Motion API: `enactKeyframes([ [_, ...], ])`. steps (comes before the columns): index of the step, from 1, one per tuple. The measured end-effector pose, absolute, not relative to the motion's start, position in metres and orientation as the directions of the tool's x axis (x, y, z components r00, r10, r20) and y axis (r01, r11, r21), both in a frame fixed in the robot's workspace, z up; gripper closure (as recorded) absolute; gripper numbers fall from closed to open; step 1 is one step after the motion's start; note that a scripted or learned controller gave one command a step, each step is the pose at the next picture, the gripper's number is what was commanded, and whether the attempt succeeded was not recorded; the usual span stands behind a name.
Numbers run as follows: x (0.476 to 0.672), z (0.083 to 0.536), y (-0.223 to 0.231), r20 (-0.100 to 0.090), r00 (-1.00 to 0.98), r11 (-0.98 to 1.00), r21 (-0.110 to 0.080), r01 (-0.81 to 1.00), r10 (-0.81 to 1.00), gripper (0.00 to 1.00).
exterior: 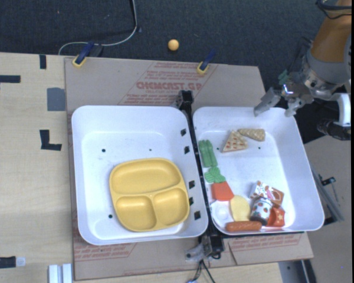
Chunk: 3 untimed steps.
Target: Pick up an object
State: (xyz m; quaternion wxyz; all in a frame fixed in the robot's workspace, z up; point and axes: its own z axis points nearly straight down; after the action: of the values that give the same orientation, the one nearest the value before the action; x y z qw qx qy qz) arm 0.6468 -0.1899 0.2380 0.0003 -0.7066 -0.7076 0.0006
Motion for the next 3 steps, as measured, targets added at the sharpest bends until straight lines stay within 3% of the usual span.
enactKeyframes([
  [1, 0.642, 0.119, -0.144, 0.003, -0.004, 0.004, -0.010, 1.000, 1.000, 0.00],
  [2, 0.667, 0.087, -0.149, 0.001, 0.001, -0.001, -0.019, 1.000, 1.000, 0.00],
  [3, 0.666, 0.099, -0.154, -0.006, 0.003, -0.003, -0.019, 1.000, 1.000, 1.00],
])
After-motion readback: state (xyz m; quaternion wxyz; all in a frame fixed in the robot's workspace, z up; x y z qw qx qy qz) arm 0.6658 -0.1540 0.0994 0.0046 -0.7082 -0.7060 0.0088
